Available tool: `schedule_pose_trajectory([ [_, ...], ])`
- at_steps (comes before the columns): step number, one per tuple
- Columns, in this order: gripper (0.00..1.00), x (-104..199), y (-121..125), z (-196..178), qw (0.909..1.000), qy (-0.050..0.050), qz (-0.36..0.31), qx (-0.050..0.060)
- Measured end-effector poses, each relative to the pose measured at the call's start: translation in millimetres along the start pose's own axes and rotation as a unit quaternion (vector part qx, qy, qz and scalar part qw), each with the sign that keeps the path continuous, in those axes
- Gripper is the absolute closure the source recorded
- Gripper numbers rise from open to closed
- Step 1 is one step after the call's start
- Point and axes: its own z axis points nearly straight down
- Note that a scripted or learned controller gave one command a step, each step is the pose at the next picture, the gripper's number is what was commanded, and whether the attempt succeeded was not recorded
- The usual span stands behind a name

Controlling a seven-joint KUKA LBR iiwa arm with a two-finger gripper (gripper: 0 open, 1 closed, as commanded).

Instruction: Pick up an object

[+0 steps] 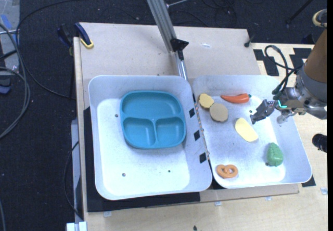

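Blue plastic comes first: a sectioned tray [153,119] lies in the left bin [104,172], toward its far side. In the right bin [296,172] lie a small yellow piece [206,101] and a tan round one [219,113] near the dividing edge, a red pepper [235,98] toward the far edge, a pretzel [227,171] at the near left corner, a pale yellow piece [246,130] mid-bin, and a green piece [274,154] toward the near right corner. The end effector [260,113] hangs over the bin's right half, just right of and above the pale yellow piece, not touching it. Whether it is spread or pressed together I cannot tell. This looks like the approach step: nothing is held. The next move probably calls for lining up over one item, likely the pale yellow piece, then descending.
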Motion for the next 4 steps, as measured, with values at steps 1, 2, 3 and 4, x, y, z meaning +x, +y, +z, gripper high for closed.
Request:
schedule_pose_trajectory([
  [1, 0.00, 0, 0, 0, 1.0000, 0.000, 0.000, 0.000],
  [2, 0.00, -7, -7, 50, 1.0000, 0.000, 0.001, 0.002],
  [3, 0.00, -14, -2, 100, 1.0000, 0.000, 0.001, 0.002],
  [4, 0.00, -9, -7, 145, 1.0000, 0.001, 0.001, 0.002],
])
